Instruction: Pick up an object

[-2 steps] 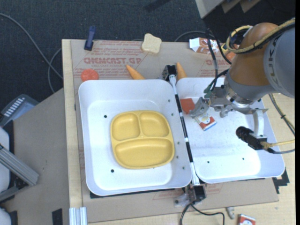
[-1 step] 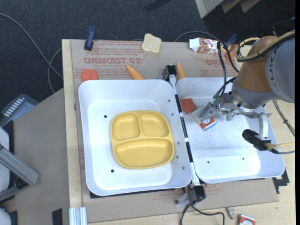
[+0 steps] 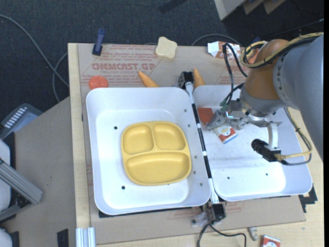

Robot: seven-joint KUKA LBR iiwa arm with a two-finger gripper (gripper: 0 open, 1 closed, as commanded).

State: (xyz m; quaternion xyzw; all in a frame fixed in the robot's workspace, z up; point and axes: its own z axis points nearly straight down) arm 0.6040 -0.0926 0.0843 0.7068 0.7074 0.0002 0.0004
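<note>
The gripper [image 3: 222, 121] is low in the right bin [image 3: 257, 187], close to that bin's left wall, and whether it is spread or pinched I cannot tell, since the wrist and cabling cover it. Two likely targets lie in the right bin's upper left corner: a small red and white packet [image 3: 226, 134] directly under the tool, and an orange-red piece [image 3: 205, 115] just beside it, nearer the wall. Nothing is visibly held.

To do this grasp well, I would commit to the packet alone, centre over it, and come straight down, so the orange-red piece is not caught at the edge and nudged away. The bin wall and the black divider [image 3: 199, 138] between the bins leave little room on that side, so any sideways drift toward them risks a scrape.

Further from the right bin, the left bin [image 3: 103, 138] carries a yellow divided plate [image 3: 155, 152]. Behind the right bin, on the board [image 3: 123, 66], lie a slice of toy bread [image 3: 166, 47], a carrot-like piece [image 3: 148, 80] and a blue clip [image 3: 98, 41], none in the way
</note>
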